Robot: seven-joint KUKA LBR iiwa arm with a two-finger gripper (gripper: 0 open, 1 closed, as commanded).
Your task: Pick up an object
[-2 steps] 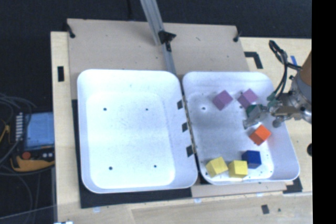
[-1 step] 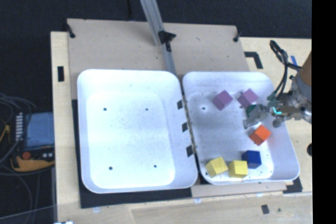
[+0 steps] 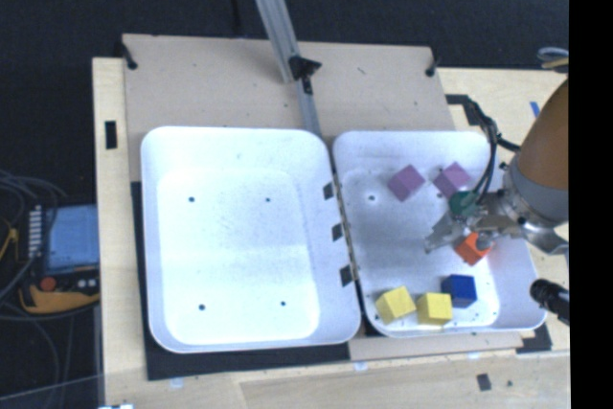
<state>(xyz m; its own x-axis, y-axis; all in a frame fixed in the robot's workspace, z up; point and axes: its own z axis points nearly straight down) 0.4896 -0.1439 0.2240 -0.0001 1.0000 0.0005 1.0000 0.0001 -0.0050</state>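
Observation:
My gripper (image 3: 468, 231) hangs low over the right side of the right bin (image 3: 368, 164). An orange block (image 3: 471, 251) lies just under it, partly hidden by the gripper's metal parts, and I cannot tell whether they touch. A small green object (image 3: 463, 202) sits right behind the gripper. Two purple blocks (image 3: 406, 182) (image 3: 452, 177) lie toward the back of the bin. A blue block (image 3: 461, 288) and two yellow blocks (image 3: 396, 305) (image 3: 435, 306) rest near the front wall.
The left bin (image 3: 158, 206) is beside the right one, joined by clips along the shared edge. A slanted metal rail (image 3: 271, 0) rises behind the bins. Cables and a blue box (image 3: 72, 237) lie at the far left, off the bench.

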